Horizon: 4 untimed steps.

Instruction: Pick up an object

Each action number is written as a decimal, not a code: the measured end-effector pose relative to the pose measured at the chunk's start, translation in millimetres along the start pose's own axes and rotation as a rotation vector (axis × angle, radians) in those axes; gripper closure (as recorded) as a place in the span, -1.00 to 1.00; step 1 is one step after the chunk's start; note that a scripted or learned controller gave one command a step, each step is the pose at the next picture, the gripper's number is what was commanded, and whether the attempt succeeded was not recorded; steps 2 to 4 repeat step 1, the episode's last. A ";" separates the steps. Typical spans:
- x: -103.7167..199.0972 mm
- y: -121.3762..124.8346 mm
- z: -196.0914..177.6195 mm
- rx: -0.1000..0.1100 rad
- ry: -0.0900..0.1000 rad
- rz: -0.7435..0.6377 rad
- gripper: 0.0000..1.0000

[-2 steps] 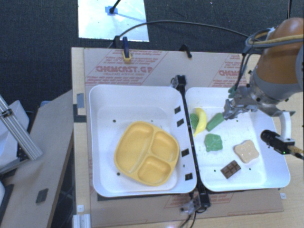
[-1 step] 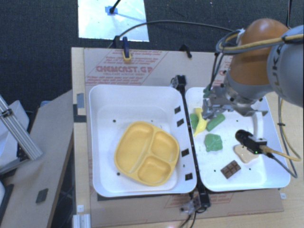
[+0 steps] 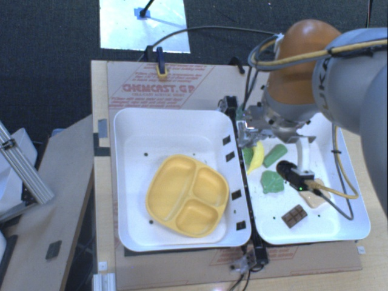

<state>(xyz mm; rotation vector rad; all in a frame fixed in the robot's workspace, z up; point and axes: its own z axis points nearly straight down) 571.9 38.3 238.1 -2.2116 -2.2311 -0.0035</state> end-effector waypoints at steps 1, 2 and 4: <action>54.7 11.5 -4.3 -0.001 0.001 -0.001 1.00; 54.7 11.5 -4.3 -0.001 0.001 -0.001 1.00; 54.7 11.5 -4.3 -0.001 0.001 -0.001 1.00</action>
